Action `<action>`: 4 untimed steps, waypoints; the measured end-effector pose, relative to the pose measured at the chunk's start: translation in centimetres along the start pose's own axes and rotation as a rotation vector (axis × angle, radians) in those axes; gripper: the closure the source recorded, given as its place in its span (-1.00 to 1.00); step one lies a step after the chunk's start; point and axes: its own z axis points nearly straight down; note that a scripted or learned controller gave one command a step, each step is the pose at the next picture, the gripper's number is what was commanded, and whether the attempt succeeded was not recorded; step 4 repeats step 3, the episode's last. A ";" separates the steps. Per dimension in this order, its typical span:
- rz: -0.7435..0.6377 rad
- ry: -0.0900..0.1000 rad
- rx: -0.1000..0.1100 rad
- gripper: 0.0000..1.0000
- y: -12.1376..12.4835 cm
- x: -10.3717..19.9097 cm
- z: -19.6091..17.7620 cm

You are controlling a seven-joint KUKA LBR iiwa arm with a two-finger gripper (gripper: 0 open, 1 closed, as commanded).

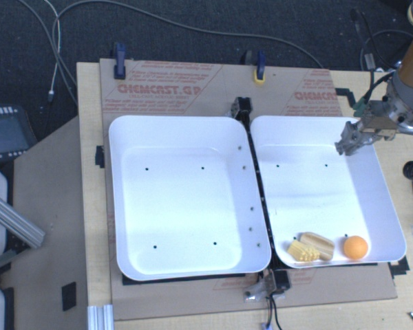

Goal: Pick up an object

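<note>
An orange ball (356,247) lies near the front right corner of the right bin (316,184). Just left of it sit a tan bread-like roll (318,241) and a yellow corn cob (303,252), touching each other. My gripper (347,145) hangs over the far right corner of the right bin, well away from all three objects. Nothing shows between its fingers.
The left bin (186,198) stands beside the right one on a cardboard-covered bench. Blue clamps (119,60) hold the board at the back edge. Cables run across the dark floor behind. A black bracket (242,107) sits between the bins at the back.
</note>
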 end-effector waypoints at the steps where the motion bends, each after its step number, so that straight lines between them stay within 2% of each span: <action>1: 0.002 -0.001 -0.001 1.00 1.1 0.2 -1.9; 2: 0.003 0.000 0.002 1.00 3.8 -0.9 -0.6; 3: 0.002 0.000 0.003 1.00 7.9 -0.7 1.9; 4: 0.002 0.000 0.003 1.00 7.9 -0.7 1.9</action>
